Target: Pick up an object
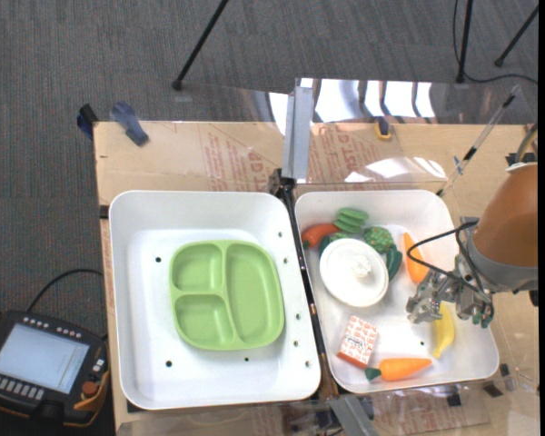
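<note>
Camera view: the tool [443, 303] hangs low in the right bin [395, 209], just beside a banana [444, 331] whose long axis runs near-to-far. A carrot [401, 368] nearby lies crosswise, tip pointing right. Tool opening: cannot tell.

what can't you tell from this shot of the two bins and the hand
- Hand, camera view: its fingertips are small and tangled with cables, so whether they touch the banana is unclear.
- Arm: cut off by the right edge.
- Items behind the white plate: the plate partly hides the broccoli and the red item.
- Small box: print too small to read.
</note>
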You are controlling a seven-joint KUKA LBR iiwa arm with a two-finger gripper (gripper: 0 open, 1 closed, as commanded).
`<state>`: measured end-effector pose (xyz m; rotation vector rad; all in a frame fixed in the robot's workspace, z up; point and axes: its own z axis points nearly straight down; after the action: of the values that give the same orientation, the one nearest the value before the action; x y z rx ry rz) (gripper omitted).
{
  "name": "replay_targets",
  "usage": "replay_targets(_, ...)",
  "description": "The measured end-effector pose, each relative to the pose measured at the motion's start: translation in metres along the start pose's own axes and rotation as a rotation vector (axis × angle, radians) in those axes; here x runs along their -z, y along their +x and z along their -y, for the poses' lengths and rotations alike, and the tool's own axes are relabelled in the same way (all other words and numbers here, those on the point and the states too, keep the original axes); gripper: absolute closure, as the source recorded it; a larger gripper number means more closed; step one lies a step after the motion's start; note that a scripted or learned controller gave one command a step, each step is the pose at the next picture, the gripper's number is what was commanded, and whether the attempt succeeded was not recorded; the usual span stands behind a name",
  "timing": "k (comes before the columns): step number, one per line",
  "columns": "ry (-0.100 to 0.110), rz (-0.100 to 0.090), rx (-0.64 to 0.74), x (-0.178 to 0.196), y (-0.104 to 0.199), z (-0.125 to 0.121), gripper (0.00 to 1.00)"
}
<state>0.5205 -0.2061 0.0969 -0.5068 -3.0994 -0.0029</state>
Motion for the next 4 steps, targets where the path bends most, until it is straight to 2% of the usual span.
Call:
replay_targets(1, 0.000, 0.002, -0.128, -0.009, -0.040, -0.042, 1.00)
replay_targets(2, 0.001, 0.002, -0.127, -0.009, -0.040, -0.042, 0.00)
replay_targets(3, 0.015, 0.007, -0.137, -0.009, -0.058, -0.107, 0.00)
replay_targets(4, 0.002, 0.000, -0.298, -0.010, -0.017, -0.044, 0.00)
